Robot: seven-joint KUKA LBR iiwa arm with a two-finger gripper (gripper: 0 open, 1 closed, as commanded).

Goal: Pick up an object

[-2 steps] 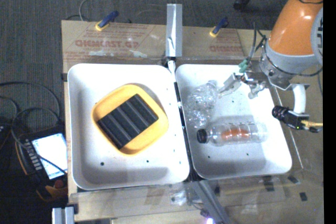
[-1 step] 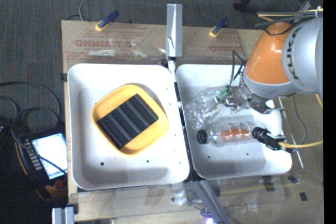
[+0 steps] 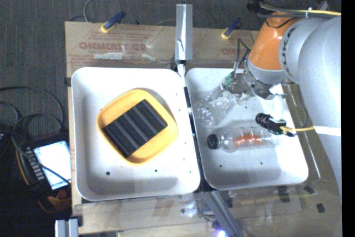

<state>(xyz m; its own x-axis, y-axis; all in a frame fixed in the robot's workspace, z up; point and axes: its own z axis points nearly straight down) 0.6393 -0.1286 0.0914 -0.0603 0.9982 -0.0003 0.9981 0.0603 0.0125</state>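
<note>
Looming at right over two white bins: grey arm [image 3: 319,75] with orange band.
Lying in left bin [image 3: 89,175]: yellow tray [image 3: 138,125] with black ribbed insert. Lying in right bin [image 3: 288,172]: clear plastic bottle [image 3: 244,140], dark cap pointing left; crumpled clear wrap [image 3: 213,105] near gripper [image 3: 238,85] at bin's far edge. Finger state: cannot tell.

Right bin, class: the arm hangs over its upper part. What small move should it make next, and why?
Probably a short descent onto the crumpled clear plastic. The tool sits over the right bin's upper corner, right beside that plastic, while the clear bottle lies farther down the bin. I cannot tell how the tool's tips stand.
</note>
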